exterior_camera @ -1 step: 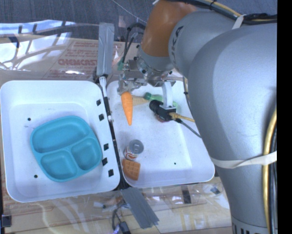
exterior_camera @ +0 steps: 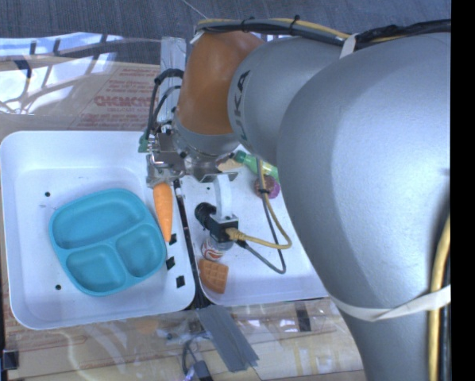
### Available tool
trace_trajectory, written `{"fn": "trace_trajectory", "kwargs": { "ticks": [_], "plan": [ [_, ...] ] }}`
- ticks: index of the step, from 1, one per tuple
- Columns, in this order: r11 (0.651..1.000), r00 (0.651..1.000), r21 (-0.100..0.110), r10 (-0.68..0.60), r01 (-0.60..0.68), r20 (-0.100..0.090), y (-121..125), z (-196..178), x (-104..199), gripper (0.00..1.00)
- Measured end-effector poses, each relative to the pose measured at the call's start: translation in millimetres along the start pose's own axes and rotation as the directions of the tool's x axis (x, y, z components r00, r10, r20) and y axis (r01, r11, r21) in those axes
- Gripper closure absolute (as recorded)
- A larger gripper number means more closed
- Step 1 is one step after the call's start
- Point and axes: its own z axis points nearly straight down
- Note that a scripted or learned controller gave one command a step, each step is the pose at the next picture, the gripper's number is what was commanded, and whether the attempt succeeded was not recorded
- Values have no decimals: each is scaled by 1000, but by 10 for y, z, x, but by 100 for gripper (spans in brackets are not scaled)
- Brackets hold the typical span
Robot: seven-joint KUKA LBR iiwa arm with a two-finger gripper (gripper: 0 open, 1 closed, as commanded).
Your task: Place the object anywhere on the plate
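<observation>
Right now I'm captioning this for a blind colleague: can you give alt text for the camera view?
An orange toy carrot hangs at the grey arm's claw, over the left white bin, beside a light blue three-compartment plate. A waffle-like toy lies in the right bin.

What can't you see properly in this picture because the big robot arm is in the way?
- Right bin: the grey arm covers most of it in the camera view.
- End effector: its tip sits under the wrist by the carrot, so its grip cannot be judged.
- Purple and green pieces: half hidden by the arm, too small to name.
- Item above the waffle: blocked by a black cable fitting.
</observation>
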Motion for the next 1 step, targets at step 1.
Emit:
{"fn": "trace_trajectory", "kwargs": {
  "ticks": [1],
  "plan": [
    [1000, 1000, 0, 5, -5, 2, 3, -1, -33, 0]
  ]
}}
